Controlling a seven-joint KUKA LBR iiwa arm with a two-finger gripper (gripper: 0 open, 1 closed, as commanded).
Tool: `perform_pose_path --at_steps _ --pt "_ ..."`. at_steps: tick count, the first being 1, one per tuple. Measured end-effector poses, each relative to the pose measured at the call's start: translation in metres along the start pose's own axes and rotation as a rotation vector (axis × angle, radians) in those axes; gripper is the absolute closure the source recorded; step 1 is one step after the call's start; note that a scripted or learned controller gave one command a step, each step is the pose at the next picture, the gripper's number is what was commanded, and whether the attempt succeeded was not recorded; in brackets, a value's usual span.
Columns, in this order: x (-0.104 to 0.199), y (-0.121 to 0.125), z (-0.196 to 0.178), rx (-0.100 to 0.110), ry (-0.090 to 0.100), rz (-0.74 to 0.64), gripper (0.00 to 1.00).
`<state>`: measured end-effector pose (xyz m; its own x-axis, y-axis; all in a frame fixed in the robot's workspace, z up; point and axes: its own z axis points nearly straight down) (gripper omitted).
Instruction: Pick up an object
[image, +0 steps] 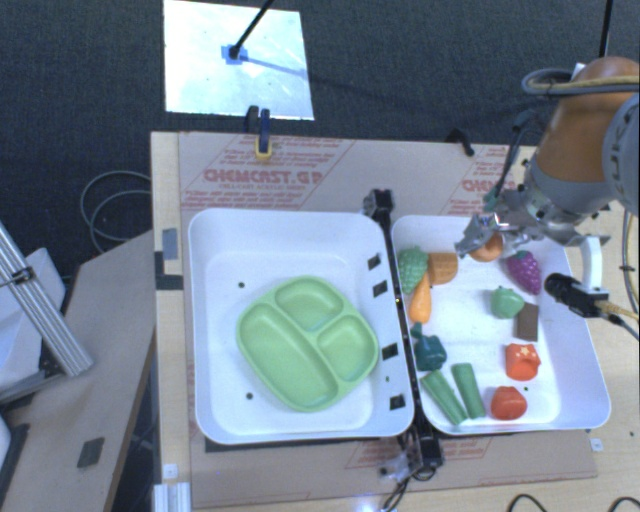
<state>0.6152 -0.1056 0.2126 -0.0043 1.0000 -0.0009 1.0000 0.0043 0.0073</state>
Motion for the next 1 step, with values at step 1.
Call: perform_pose_path --at_steps 1 --pt "0.0001 0.001 -0.0128 0.004 0.001 0.0 1.0"
